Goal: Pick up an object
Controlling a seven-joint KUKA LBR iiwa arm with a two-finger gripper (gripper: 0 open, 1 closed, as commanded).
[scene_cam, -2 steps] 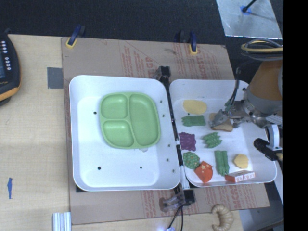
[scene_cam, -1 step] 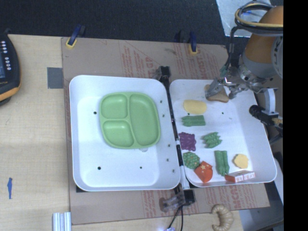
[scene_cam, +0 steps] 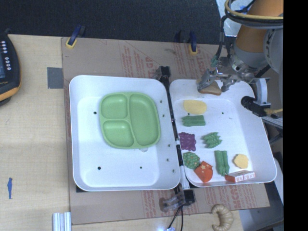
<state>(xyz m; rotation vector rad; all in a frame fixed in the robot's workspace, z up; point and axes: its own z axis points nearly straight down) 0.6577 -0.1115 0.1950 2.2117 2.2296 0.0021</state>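
Note:
My gripper (scene_cam: 215, 84) hangs over the far edge of the right bin (scene_cam: 257, 134). A small tan-brown piece (scene_cam: 211, 87) shows between its fingers, lifted just above the bin's rim. Several toy foods lie in that bin: a yellow piece (scene_cam: 194, 106), a dark green bean pod (scene_cam: 193, 121), purple grapes (scene_cam: 187, 141), a green leafy piece (scene_cam: 211, 139), a green and red vegetable pair (scene_cam: 198, 165), a green stick (scene_cam: 221, 161), a yellow slice (scene_cam: 241, 160) and a red-and-white packet (scene_cam: 239, 177).
The left bin (scene_cam: 86, 143) holds a green divided plate (scene_cam: 130, 120). A control pendant (scene_cam: 7, 69) lies at the bench's left edge. A curled brown toy (scene_cam: 222, 216) sits outside the bins at the front. Clamps (scene_cam: 192, 42) stand along the back board edge.

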